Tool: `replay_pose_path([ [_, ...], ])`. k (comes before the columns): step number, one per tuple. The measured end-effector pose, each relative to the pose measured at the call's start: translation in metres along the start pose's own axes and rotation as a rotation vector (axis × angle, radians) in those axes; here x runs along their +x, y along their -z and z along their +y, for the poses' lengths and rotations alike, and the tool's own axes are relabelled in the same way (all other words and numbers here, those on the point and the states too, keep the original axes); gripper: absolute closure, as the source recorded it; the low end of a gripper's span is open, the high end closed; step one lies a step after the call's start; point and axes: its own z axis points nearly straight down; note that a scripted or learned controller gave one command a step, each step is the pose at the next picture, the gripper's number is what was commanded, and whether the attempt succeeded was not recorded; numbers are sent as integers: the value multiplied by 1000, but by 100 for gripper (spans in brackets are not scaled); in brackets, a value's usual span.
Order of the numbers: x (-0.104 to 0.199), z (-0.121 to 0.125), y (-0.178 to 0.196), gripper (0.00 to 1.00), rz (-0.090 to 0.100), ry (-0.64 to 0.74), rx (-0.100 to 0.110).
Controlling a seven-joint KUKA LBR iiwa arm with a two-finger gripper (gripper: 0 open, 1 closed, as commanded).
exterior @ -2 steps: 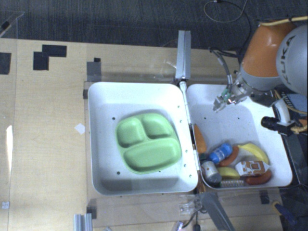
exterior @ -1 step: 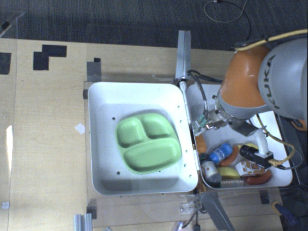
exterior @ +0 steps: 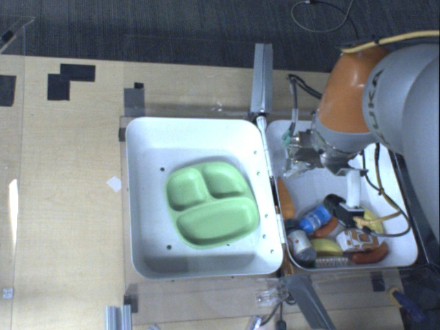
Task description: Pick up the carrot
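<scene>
Looming largest in the camera view, the grey arm [exterior: 405,102] with its orange band reaches in from the right over the right bin [exterior: 405,249]. Its gripper [exterior: 302,158] hangs above the upper left part of that bin; whether it is open or closed cannot be told, and nothing is seen in its grasp. Below it, the carrot [exterior: 284,199] lies along the bin's left wall, pointing roughly up and down the view. Just beside the carrot's lower end sit a blue bottle [exterior: 315,219] and a small can [exterior: 300,244], with a banana [exterior: 328,247] and other small items crowded along the bin's lower edge. Across the divider, the left bin [exterior: 148,184] holds a green divided tray [exterior: 212,203], well apart from the carrot.
</scene>
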Motion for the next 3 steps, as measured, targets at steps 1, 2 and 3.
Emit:
replay_pose_path([
  [1, 71, 34, -12, 100, 0, -142, 1],
  [2, 136, 68, -100, 100, 6, 107, -24],
  [3, 216, 103, -9, 100, 2, 32, -3],
])
